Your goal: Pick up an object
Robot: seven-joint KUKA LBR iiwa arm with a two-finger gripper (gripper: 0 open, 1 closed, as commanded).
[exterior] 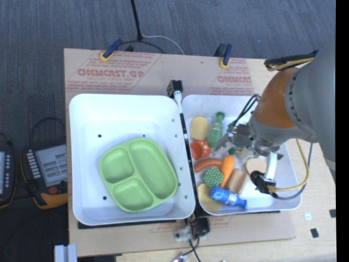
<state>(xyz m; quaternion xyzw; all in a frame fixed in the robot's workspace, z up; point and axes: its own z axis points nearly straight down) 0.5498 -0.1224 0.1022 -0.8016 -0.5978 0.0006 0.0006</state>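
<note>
The right bin (289,201) holds a heap of toy food. There is a yellow lemon-like piece (199,127), a green bottle (217,125), a red piece (199,148), an orange-red sausage (207,164), an orange carrot (228,167), a bumpy green ball (212,176), a tan roll (238,182) and a blue can (229,196). My gripper (229,140) reaches in from the right and hangs low over the middle of the heap, just right of the green bottle and above the carrot's top. Nothing is seen lifted from the bin.
The left bin (92,113) holds a green divided plate (139,173). A black post (175,87) stands at the far end of the wall between the bins. The arm's grey body and orange band (275,105) cover the right bin's far right corner. A yellow cable (294,187) loops over its near right rim.
</note>
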